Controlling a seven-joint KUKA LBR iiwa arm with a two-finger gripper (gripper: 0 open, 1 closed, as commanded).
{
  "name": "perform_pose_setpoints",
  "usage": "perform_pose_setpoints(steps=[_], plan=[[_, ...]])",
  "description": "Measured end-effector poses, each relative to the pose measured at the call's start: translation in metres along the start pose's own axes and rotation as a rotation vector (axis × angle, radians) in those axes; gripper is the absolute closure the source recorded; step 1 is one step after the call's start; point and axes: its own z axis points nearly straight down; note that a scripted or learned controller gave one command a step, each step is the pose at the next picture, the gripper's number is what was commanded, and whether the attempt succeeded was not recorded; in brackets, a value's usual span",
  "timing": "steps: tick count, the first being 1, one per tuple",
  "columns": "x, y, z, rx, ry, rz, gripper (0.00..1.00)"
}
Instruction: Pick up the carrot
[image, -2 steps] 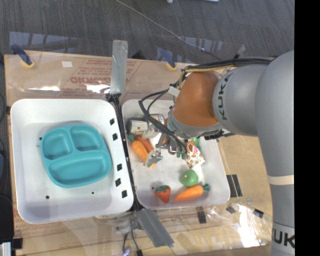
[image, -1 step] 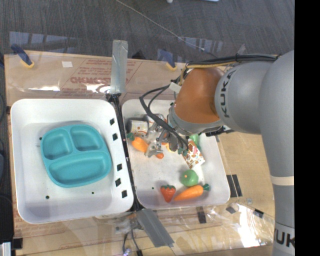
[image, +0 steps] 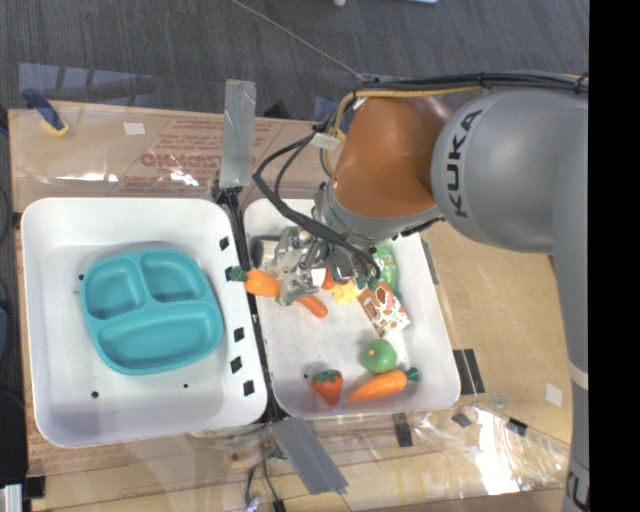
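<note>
- Lower edge of the frame: the table (image: 90, 135) carried two white bins side by side, with strips of grey tape along its front edge.
- Lower right of the right bin (image: 440, 350): a carrot (image: 380, 386) with a green top lay flat near the front wall, touching nothing metallic; a strawberry (image: 327, 384) sat just beside it to the left, and a green round toy (image: 379, 354) just above it.
- Middle of the right bin: a small printed packet (image: 385, 310) lay tilted, near a yellow piece (image: 344, 292).
- Left wall of the right bin: a second orange piece (image: 263, 284), carrot-like with a green end, lay against the divider, and a smaller orange-red piece (image: 313, 306) lay just beside it.
- Upper middle of the right bin: the gripper (image: 298, 270) hung low over these orange pieces; whether the jaws were wide or narrow could not be told, and nothing was seen clamped between them.
- Left bin (image: 40, 330): a teal divided plate (image: 152, 310) rested at its centre.
- Judgement: the pick was not yet done; grasp and lift both remained.
</note>
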Motion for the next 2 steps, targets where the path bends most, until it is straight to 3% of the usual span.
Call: perform_pose_setpoints(steps=[2], plan=[[-0.0027,0.0014,-0.0185,0.001,-0.002,-0.007,1.00]])
